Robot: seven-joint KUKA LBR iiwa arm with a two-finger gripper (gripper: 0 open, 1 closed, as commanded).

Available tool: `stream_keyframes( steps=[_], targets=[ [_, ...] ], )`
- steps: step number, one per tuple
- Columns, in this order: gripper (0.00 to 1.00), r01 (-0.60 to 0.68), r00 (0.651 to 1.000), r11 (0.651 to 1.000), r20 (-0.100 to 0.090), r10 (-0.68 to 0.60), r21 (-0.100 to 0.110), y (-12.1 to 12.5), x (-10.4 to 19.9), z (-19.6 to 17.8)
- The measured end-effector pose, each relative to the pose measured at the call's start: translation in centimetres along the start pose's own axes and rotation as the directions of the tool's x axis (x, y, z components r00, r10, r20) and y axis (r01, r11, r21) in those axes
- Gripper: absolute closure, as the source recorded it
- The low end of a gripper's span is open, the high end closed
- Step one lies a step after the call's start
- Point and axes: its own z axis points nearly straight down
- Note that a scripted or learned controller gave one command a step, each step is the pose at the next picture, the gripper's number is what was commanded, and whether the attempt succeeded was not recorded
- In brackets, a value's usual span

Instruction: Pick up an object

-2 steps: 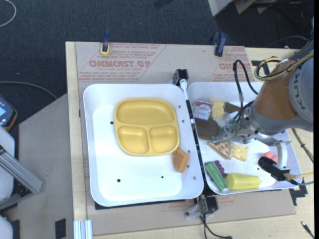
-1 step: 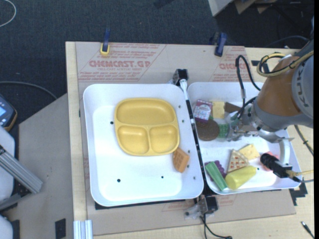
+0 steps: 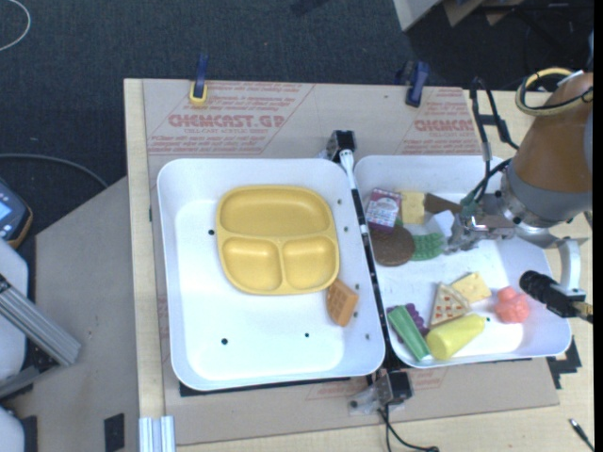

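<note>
Overhead view of a table bearing two shallow white bins. The left bin holds a yellow divided plate and a waffle piece near its right wall. The right bin holds the candidate objects: a red-labelled packet, a brown cookie, a green ridged piece, a sandwich wedge, a cheese slice, a yellow squash-like toy, a green pod and a pink piece. The end effector sits low in the right bin, just beside the green ridged piece; whether it is open, closed or gripping cannot be told. The step appears to be the approach; next, a grasp must be confirmed before lifting.
</note>
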Motion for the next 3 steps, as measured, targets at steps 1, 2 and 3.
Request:
stream_keyframes(
  steps=[1, 2, 3],
  targets=[
    [1.00, 0.002, 1.000, 1.000, -0.001, -0.002, -0.002, 0.4, 0.8, -6.0],
    [1.00, 0.001, 1.000, 1.000, -0.001, -0.001, 0.003, 0.5, 0.8, -6.4],
    [1.00, 0.006, 1.000, 1.000, -0.003, -0.006, 0.003, 1.7, 6.9, -6.5]
  ],
)
